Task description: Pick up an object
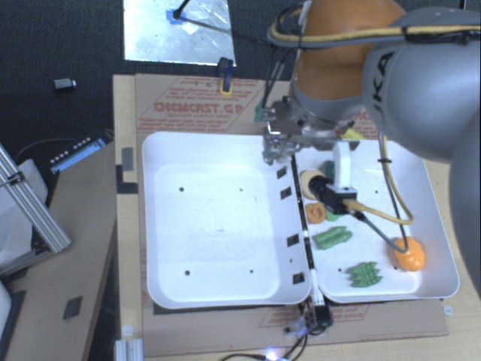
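Right bin [430,195]: two green pod toys [331,238], one orange ball [409,257], one small orange piece [316,213]. Gripper [274,150] sits at the bins' shared edge. Open or closed, can't tell.

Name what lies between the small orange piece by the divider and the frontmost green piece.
Camera view: a second green piece lies between the orange piece and the frontmost green piece.

Even, fairly bright overhead light leaves the left bin [218,232] almost blown-out white, with only soft shadows. Beyond it a metal sheet [150,28] glares. To its right the near arm [428,81] looks soft.
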{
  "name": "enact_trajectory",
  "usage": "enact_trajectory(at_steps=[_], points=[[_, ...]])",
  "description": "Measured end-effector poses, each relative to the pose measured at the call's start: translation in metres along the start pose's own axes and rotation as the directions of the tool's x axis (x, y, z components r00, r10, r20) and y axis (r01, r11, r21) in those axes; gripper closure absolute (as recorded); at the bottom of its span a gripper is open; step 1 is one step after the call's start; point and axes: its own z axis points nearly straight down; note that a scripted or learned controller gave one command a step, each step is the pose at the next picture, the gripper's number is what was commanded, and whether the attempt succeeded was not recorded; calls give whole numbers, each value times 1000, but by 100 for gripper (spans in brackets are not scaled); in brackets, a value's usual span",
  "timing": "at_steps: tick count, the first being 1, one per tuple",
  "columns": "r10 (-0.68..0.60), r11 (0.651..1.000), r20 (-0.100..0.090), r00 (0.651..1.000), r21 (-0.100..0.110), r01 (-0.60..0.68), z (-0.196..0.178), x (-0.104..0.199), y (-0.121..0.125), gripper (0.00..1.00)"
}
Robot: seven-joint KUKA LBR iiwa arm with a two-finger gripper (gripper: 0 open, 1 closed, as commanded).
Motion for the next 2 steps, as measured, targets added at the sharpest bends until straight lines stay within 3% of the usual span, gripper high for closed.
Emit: enact_trajectory(at_steps=[1,2], points=[[-5,1000,-2,1000,-7,5,-12,1,2,100],[-2,1000,-2,1000,-6,2,-53,69,-40,100]])
